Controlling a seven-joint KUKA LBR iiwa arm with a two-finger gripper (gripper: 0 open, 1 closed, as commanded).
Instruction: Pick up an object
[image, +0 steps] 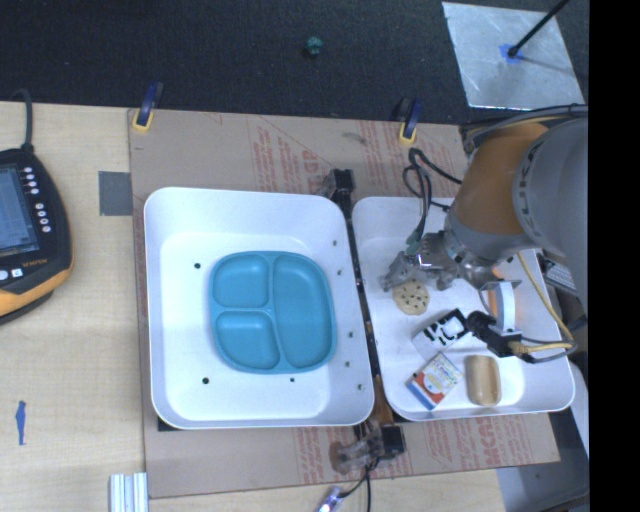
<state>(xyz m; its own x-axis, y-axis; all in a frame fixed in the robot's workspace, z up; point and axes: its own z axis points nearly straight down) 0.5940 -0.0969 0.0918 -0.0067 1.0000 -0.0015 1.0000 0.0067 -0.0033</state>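
**Just over the cookie, grip unclear**

Right now my pincer hangs over the right bin, close to that bin's left wall and about halfway along it. Whether it is released or clenched I cannot tell from this slanted look down; nothing shows plainly in its grasp.

My grey arm, with its orange band, crosses the right bin's far right corner on its way in.

A round cookie with dark chips lies flat on the right bin's floor, by the same left wall and a touch nearer the bin's front edge than my pincer. The two look just beside each other, but I cannot say if they touch.

A small packet, white with red and blue print, sits tilted toward the right bin's front left corner. A tan oblong roll lies just beside it, along the right bin's front edge.

Against the right bin's left wall stands the left bin, and a blue divided plate lies in the middle of it.
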